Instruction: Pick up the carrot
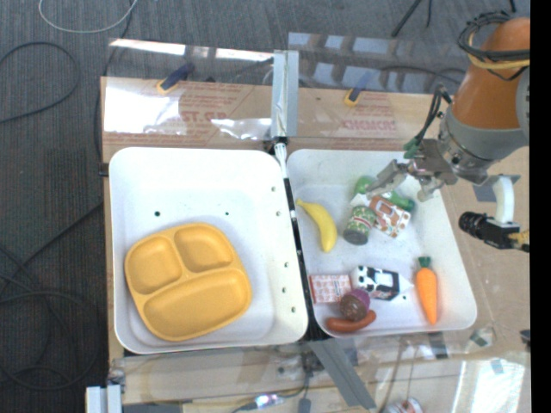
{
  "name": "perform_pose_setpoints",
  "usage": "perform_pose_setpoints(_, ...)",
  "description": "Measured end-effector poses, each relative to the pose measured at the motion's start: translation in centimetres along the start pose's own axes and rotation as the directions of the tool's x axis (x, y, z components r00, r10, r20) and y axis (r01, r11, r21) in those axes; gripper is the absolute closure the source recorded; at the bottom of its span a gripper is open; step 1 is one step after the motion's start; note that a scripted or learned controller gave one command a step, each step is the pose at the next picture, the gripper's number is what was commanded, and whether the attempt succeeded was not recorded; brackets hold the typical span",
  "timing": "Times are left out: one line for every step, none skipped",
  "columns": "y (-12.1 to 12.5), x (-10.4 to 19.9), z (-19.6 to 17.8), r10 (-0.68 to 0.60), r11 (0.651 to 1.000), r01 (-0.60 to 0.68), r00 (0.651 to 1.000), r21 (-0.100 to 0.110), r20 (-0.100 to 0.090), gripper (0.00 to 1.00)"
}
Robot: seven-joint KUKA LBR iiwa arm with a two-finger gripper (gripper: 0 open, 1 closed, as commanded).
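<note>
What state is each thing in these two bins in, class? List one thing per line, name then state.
carrot: lying flat in the right bin, not gripped
banana: lying flat
can: tilted
yellow tray: right side up in the left bin, compartments bare
gripper: open, above the right bin's far side, holding nothing

- My arm [492, 84] enters from the right: a rounded orange band sits above a grey wrist section.
- Dark cables loop around the top of the orange band and run down the arm's left side.
- Below the wrist I see the gripper [411, 179], built of thin grey metal links with small green parts.
- The arm's shell looks smooth and glossy, and no lettering is readable on it.
</note>
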State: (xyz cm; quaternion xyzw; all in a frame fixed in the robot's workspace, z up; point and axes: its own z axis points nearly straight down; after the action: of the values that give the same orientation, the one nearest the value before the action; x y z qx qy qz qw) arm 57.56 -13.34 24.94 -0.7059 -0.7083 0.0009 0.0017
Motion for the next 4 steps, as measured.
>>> perform_pose_setpoints(-2.2, 0.2, -0.9, -0.038, 0.999, 0.038, 0.999, -0.001, 0.002, 0.00)
perform_pose_setpoints(-2.2, 0.2, -0.9, -0.038, 0.999, 0.038, 0.999, 0.000, 0.002, 0.00)
perform_pose_setpoints(-9.1, -3.7, 9.6, -0.080, 0.997, 0.080, 0.997, 0.002, -0.001, 0.00)
perform_pose_setpoints(-8.5, -7.5, 14.2, -0.112, 0.994, 0.112, 0.994, -0.018, 0.006, 0.00)
